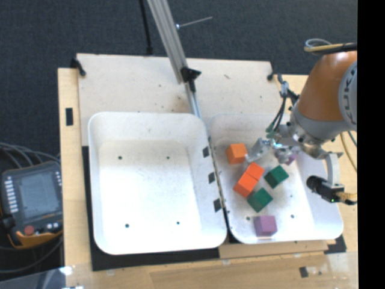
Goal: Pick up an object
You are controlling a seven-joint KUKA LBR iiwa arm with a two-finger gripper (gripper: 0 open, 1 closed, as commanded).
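On the bench [71,161], the right bin [319,221] holds a long orange block [249,180], two green cubes [277,176], [260,199], an orange cube [236,153] and a purple cube [264,225]. The tool [278,150] hovers above them; whether it is wide or narrow cannot be told.

Looks like a robotics lab setup, not anyone's home. You've got a plywood bench [69,161] sitting on dark grey office-type carpet [48,23], an industrial robot arm [328,98] reaching over two white bins [99,131], a metal pole [168,32] clamped at the back, and a handheld control screen [31,203] with cables [18,152] off to the side. Coloured test blocks [249,178] too.
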